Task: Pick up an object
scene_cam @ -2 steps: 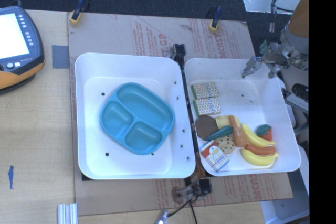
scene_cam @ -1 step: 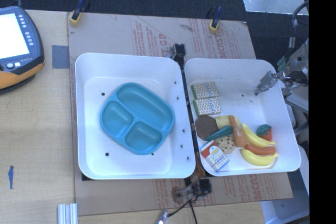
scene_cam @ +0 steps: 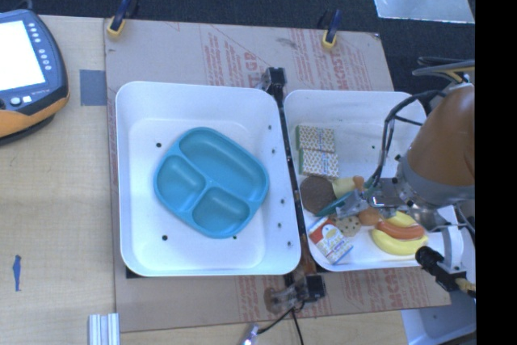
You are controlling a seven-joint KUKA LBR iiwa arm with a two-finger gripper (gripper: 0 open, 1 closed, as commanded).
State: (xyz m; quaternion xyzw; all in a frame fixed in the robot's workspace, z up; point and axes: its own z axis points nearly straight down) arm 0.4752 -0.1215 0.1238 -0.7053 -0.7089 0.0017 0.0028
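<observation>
At the far left edge a teach pendant point(scene_cam: 24, 65) with a pale screen and an orange-and-grey rounded casing lies on the wooden bench point(scene_cam: 48, 214). A sheet of brown printed cardboard point(scene_cam: 234, 52) covers the middle of the bench, held at its far edge by two clamps with yellow jaws.

The left bin point(scene_cam: 129, 174), smooth glossy white plastic with rounded corners, holds a blue divided plate point(scene_cam: 212, 182); the plate is a soft-cornered square turned at an angle, moulded into three shallow compartments.

The right bin point(scene_cam: 339, 103) sits just beside it, their rims touching. In it, from the left: two flat rectangular packets with a fine green-and-cream pattern point(scene_cam: 317, 151), a dark brown round disc point(scene_cam: 317, 194), a small red-and-white carton point(scene_cam: 331, 242) lying tilted near the front rim, a speckled tan cracker-like square point(scene_cam: 349, 224), and a yellow plastic banana point(scene_cam: 397, 242) with a reddish sausage shape point(scene_cam: 400, 229) lying on it.

The gripper point(scene_cam: 355, 202) hangs low over this cluster, its dark body beside a teal piece. Whether its fingers are parted or closed, or grasp anything, I cannot tell. The grey arm with its orange band point(scene_cam: 444, 141) reaches in from the right.
</observation>
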